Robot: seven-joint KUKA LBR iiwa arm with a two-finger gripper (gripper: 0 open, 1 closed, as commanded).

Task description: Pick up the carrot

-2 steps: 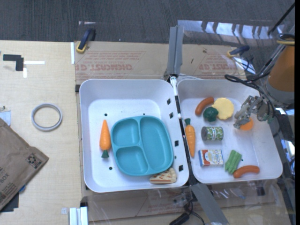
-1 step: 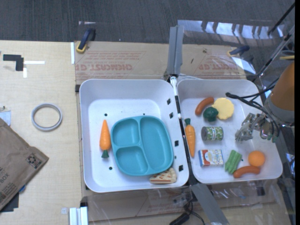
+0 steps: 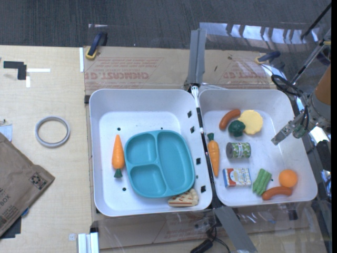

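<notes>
a pale wooden bench (image 3: 42, 88) under a dark carpeted floor carries two shallow white bins side by side, the left bin (image 3: 100, 157) and the right bin (image 3: 295, 141), meeting at a shared divider (image 3: 197, 136) that serves as the landmark here.

two carrots show. one carrot (image 3: 118, 152) lies well left of the divider in the left bin, upright in the frame with its green tip toward the near edge, just beside a teal sectioned plate (image 3: 158, 163). a second carrot (image 3: 213, 156) lies just right of the divider, almost touching it, green top pointing away.

the gripper (image 3: 287, 132) hangs at the far right side of the right bin, well apart from the divider, near the bin's right wall, with nothing between its fingers; whether they are spread or pressed together cannot be told. both carrots lie to its left: the nearer one across the bin, the other beyond the divider.

between divider and gripper sit a sausage (image 3: 229, 118), a yellow piece (image 3: 251, 122), a can (image 3: 238, 151), a small carton (image 3: 236, 177) and an orange (image 3: 288, 178).
</notes>
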